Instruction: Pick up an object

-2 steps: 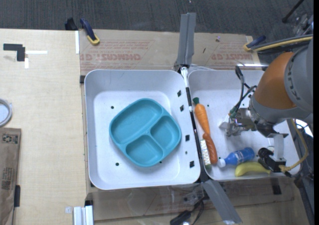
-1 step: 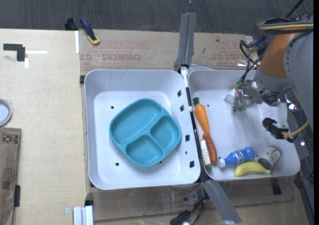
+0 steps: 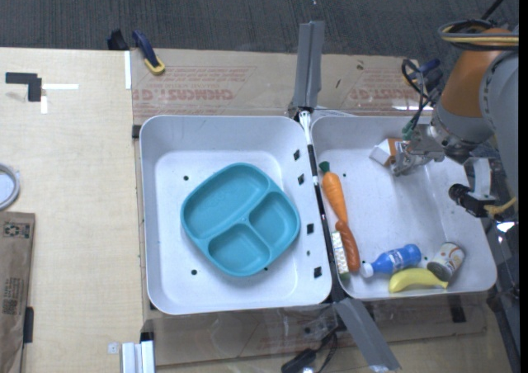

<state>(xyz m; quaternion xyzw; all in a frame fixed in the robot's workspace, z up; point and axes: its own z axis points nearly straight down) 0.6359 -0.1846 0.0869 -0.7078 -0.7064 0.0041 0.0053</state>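
Over the right bin's far edge, the arm bends down from the right, its gripper low beside a small white item; finger spread cannot be told. Carrot, bottle, banana and can lie along the left and near edges.

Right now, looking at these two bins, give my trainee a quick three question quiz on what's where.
1. True or false: the blue three-compartment plastic plate lies in the left white bin.
2. Which lies nearest the right white bin's front edge? A) orange plastic carrot B) yellow toy banana C) blue plastic bottle
3. Fill in: the claw hovers over the ___ bin.

Key: 1 true; 2 B; 3 right.
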